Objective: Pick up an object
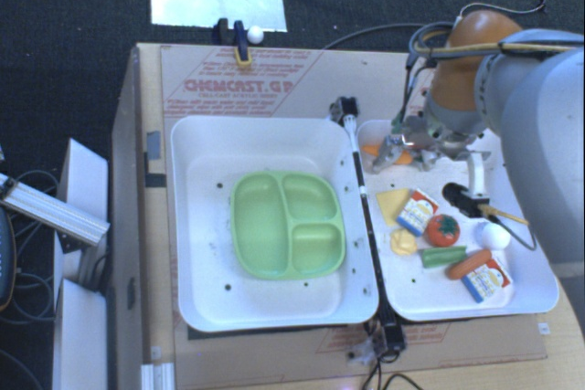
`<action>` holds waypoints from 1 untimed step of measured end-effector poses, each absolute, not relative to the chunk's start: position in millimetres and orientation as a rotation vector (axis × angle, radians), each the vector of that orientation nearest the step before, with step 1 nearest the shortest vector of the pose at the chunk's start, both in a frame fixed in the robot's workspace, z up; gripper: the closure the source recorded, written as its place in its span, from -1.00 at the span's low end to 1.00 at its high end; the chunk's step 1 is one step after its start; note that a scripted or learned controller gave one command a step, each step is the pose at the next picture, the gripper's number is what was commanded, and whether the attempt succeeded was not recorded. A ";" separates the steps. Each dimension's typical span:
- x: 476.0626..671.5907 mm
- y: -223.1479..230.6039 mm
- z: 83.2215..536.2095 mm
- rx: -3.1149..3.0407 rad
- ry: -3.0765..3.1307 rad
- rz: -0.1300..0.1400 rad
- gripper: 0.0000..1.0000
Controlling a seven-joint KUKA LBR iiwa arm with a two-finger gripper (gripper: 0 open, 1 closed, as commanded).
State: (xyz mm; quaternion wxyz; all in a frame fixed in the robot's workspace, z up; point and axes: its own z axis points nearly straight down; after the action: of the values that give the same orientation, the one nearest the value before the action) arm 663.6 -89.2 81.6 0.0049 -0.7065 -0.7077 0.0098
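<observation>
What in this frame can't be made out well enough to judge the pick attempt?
- Gripper: in the camera view the wrist covers it from above, so how it stands is unclear.
- Orange object by the gripper: partly hidden under it; its kind and any contact are unreadable.
- Right bin: its far right side lies under the arm.
- Small cartons: print too small to read.
- Green tray: compartments' fine contents too small to tell.

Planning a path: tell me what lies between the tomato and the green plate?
The camera view shows a small carton beside the tomato, then the bins' rims, before the green plate.
</observation>
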 end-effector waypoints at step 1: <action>663.7 -89.6 81.7 -2.213 -2.214 0.029 -1.00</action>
State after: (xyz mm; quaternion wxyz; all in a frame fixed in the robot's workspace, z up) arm 663.7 -89.6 81.7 0.0056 -0.7069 -0.7072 0.0093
